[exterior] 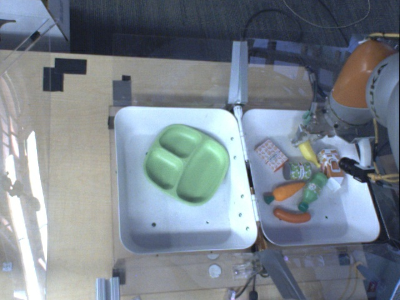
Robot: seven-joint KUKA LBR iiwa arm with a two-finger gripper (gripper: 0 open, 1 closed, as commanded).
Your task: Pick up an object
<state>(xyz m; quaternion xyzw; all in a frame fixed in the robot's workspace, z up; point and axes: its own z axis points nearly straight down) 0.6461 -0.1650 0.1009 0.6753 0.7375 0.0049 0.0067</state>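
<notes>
Tool (307, 132) sits at upper right of the frame, over the right bin (356, 227), just above a yellow banana (307, 150); can't tell its state. Carrot (289, 191), sausage (292, 215), green bottle (312, 190) lie below. Green divided plate (186, 163) in left bin (134, 186).

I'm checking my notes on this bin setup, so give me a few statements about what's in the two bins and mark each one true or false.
1. The green divided plate lies in the left bin. True.
2. The carrot lies in the left bin. False: it lies in the right bin, beside the green bottle.
3. The gripper is over the right bin, near the yellow item. True.
4. The sausage sits on the green divided plate. False: it lies on the right bin's floor, toward its near edge.
5. The patterned card is in the right bin, close to the divider. True.
</notes>
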